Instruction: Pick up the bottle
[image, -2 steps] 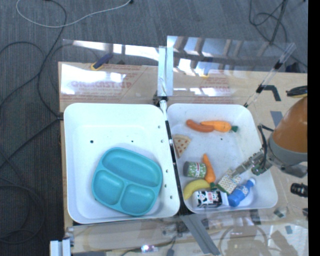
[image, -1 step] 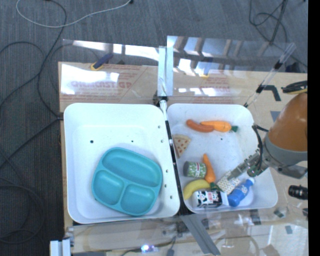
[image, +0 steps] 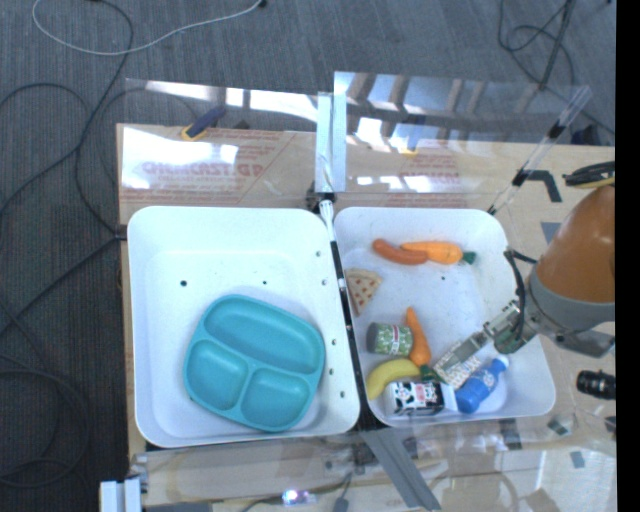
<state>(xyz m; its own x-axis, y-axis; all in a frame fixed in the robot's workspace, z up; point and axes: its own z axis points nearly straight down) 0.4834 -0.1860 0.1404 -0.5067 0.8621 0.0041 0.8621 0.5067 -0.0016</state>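
— While I check: surface?
— Two shallow white bins (image: 150, 300) on dark carpet (image: 60, 150).
— Arm?
— Gripper (image: 462, 364) low in right bin, touching blue-capped clear plastic bottle (image: 480, 388); jaws, I cannot tell.

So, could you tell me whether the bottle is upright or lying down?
Lying down: the bottle rests on its side in the right bin.
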